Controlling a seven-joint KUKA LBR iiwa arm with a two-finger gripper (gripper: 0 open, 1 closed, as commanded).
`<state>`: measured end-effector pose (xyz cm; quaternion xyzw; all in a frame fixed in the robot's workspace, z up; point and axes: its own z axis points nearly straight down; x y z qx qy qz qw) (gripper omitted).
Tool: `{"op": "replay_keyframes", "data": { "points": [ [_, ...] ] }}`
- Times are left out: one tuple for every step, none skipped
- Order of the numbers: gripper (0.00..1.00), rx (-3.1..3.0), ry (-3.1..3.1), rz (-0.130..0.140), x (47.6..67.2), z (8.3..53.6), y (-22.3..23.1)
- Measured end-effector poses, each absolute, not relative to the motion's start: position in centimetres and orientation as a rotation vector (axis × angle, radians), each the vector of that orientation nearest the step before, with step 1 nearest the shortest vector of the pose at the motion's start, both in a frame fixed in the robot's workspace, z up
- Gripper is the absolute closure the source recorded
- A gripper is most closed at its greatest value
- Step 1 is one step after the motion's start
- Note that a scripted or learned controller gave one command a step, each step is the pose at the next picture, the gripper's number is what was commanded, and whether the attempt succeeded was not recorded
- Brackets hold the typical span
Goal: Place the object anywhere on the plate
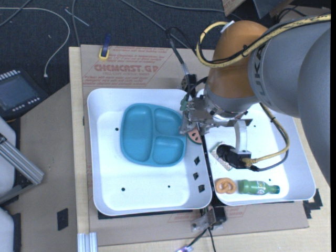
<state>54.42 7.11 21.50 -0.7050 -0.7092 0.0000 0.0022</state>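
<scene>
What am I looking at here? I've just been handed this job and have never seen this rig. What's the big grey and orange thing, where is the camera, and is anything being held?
There is one camera, fixed above the bench and looking down at a slant. The grey and orange shape reaching in from the right is the robot arm. Its end effector hangs over the wall between two shallow white bins. The left bin holds a blue divided plate. The right bin holds a green bottle and an orange ring-shaped piece. A small brownish piece shows at the end effector's tip, just off the plate's right edge. I cannot tell from this view whether it is gripped.
</scene>
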Motion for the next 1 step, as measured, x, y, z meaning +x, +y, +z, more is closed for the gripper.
{"op": "replay_keyframes", "data": {
  "points": [
    [1.0,-2.214,-2.227,-0.003,53.0,22.99,11.86]
  ]
}}
